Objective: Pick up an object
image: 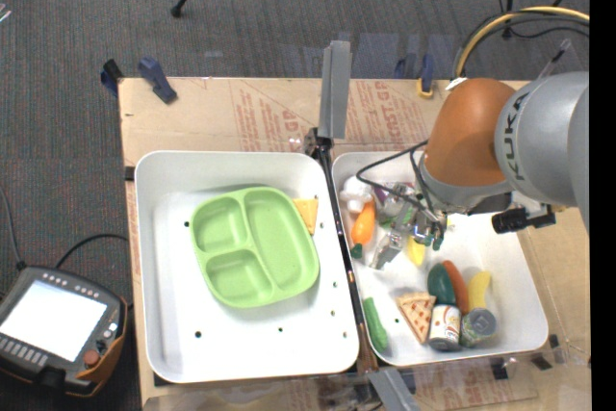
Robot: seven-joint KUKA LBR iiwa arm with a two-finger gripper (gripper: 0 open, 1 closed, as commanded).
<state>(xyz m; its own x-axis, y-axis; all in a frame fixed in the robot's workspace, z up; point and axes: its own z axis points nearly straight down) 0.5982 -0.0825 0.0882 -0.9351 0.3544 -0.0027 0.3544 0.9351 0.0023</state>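
My gripper (389, 245) hangs low over the left part of the right bin (525, 279), below the arm's orange band. It is next to an orange carrot (363, 224) on its left and a small yellow piece (416, 252) on its right. Nothing can be made out in its grasp. Nearer the front of the bin lie a dark green vegetable (441, 282), a red-orange piece (456, 288), a yellow banana (478, 287), a pizza slice (417, 315), two small cans (445, 327) and a green cucumber (374, 323).
The left bin (164, 197) holds a green divided plate (255, 245) with a yellow cheese wedge (306, 210) at its right rim. A grey upright post (335, 101) stands behind the bins' shared wall. A pendant with a screen (58, 327) lies at the lower left.
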